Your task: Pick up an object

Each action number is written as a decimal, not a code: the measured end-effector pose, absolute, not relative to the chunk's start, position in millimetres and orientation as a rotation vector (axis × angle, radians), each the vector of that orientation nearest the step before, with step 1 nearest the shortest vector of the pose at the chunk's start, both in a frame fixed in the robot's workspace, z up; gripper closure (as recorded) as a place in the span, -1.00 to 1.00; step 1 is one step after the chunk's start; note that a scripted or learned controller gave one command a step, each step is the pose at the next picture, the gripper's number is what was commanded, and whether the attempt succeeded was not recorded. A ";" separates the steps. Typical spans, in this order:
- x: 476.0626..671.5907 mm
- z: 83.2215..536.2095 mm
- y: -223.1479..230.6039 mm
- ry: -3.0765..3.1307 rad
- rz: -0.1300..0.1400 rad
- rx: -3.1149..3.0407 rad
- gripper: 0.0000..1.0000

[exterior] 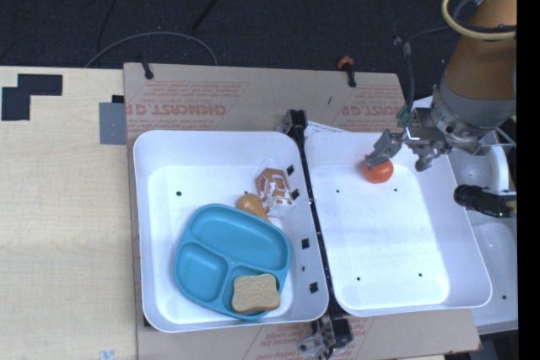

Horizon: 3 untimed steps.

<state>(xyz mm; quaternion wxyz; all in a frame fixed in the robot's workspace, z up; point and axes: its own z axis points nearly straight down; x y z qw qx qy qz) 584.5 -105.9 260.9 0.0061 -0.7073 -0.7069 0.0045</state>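
We see the tomato (pixel 379 171) at the far end of the right bin (pixel 396 282), touching the left finger of our tool (pixel 406 149), whose fingers are spread, so it sits left of center.

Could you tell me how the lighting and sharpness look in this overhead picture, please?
Camera view: even, soft lighting; the white bins look bright yet keep detail; faint shadow under the blue tray; the gripper and the orange ball are slightly soft; the floor behind is dark.

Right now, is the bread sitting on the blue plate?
Touching. The camera view shows the bread slice lying in a compartment of the blue plate, at its near edge.
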 end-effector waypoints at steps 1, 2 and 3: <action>586.4 267.2 -106.1 -2.220 0.003 -2.218 -1.00; 587.8 203.3 -102.3 -2.217 0.008 -2.216 -1.00; 594.1 154.0 -106.7 -2.217 0.007 -2.218 -1.00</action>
